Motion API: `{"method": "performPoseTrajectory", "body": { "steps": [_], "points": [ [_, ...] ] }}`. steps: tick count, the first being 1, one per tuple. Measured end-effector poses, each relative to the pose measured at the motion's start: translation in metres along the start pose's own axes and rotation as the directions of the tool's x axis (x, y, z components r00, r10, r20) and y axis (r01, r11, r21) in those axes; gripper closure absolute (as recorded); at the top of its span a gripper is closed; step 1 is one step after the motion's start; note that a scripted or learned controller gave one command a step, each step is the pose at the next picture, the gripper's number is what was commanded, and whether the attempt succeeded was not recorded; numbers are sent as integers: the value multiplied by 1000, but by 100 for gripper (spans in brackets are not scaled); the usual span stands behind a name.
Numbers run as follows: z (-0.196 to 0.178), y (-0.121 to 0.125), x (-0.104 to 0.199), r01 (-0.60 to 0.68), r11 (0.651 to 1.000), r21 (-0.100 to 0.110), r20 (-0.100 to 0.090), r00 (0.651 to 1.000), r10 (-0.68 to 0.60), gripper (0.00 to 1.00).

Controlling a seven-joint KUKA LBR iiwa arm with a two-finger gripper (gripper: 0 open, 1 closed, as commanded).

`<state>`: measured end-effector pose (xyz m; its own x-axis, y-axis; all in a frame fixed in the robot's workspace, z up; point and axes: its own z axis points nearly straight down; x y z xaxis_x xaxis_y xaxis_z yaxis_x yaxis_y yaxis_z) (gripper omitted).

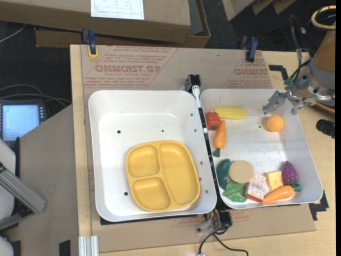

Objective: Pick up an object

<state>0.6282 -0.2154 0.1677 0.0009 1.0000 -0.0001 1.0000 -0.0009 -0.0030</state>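
One end effector [285, 103] – above orange ball [275, 123] (apart)

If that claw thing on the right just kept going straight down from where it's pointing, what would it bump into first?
Most likely the right bin's white floor near its far rim. The gripper hangs above that corner, and the nearest item, the orange ball, seems to lie a little nearer the camera than that line. Depth is hard to judge from one slanted view.
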Motion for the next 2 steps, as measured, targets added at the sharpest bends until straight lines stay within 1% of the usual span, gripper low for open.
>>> {"method": "performPoseTrajectory", "body": {
  "steps": [1, 2],
  "points": [
    [13, -9, -4, 0, 1000, 0, 0, 1000, 0, 0],
    [79, 31, 6, 3, 1000, -1, -2, 1000, -3, 0]
  ]
}}
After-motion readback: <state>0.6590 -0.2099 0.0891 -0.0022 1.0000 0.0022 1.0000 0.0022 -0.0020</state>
